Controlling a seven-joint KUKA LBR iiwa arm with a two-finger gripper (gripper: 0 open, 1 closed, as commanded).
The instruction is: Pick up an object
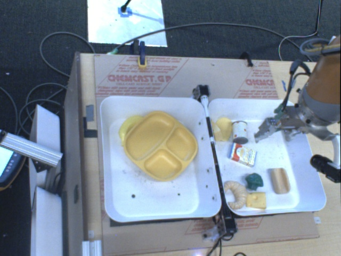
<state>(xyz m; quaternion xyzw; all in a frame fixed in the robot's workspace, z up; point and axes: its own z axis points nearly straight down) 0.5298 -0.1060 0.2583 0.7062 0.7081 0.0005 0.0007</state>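
The small can is sitting in the right bin, close against the divider where the two bins are meeting, and it looks to be the nearest candidate for picking. The gripper is hanging just to the can's right, slanting down toward it from the arm; nothing is lying between the fingers, but whether they are spread or pressed together I cannot tell at this angle.

Crowding is posing the main risk. A pale yellow lump is touching the can on the divider side, and a red-and-white carton is lying just below it, so a descent that is slightly off could be nudging a neighbour instead of closing on anything. The can looks smooth, hard and round, and it may be rolling or slipping out of a pinch.

Farther from the can, a dark green knobbly piece, a tan bread-like block, a curled pale shrimp shape and a yellow cube are resting near the bin's lower edge. Across the divider, a glossy yellow sectioned plate is filling the left bin on the worktop.
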